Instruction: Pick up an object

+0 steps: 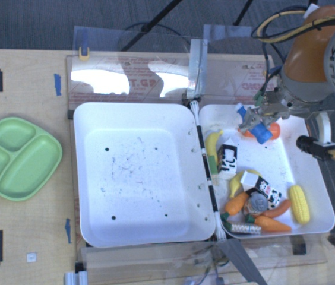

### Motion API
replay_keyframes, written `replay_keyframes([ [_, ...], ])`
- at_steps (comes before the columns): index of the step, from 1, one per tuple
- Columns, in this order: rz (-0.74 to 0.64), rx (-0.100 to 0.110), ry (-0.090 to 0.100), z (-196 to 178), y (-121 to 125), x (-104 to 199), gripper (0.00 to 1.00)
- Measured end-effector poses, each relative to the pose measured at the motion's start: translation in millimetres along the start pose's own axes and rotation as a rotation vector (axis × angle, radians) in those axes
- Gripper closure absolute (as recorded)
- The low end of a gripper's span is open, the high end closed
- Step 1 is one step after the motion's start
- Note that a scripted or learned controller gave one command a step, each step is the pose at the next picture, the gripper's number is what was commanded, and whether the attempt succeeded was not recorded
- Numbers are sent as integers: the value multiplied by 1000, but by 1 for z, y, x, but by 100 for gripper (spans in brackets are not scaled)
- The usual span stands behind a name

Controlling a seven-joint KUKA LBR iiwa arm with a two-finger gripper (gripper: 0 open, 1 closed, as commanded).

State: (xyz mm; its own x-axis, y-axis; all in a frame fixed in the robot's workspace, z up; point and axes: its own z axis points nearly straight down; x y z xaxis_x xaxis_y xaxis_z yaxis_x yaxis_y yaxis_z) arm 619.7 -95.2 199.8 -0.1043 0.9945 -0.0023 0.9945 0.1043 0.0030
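Observation:
My gripper (252, 120) hangs low over the far part of the right bin (319, 186), below the arm's orange band. Directly beside and under it lies an orange and blue toy (263, 131), partly hidden by the gripper. A small blue piece (240, 108) shows at the gripper's far left side. Nearer the camera in the same bin lie a banana (214, 144), a black-and-white item (228, 158), a corn cob (299, 203), two carrots (272, 223) and a grey round piece (258, 203).
The left bin (135, 171) adjoins the right one along a shared rim. A green divided plate (16, 157) sits on the bench at far left. Cables and a black handle (313, 146) hang by the arm on the right.

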Motion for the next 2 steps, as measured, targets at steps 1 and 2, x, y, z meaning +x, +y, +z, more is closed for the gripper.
replay_keyframes([
  [1,0,0,0,0,0,0,0],
  [2,15,0,0,-115,42,-15,0],
])
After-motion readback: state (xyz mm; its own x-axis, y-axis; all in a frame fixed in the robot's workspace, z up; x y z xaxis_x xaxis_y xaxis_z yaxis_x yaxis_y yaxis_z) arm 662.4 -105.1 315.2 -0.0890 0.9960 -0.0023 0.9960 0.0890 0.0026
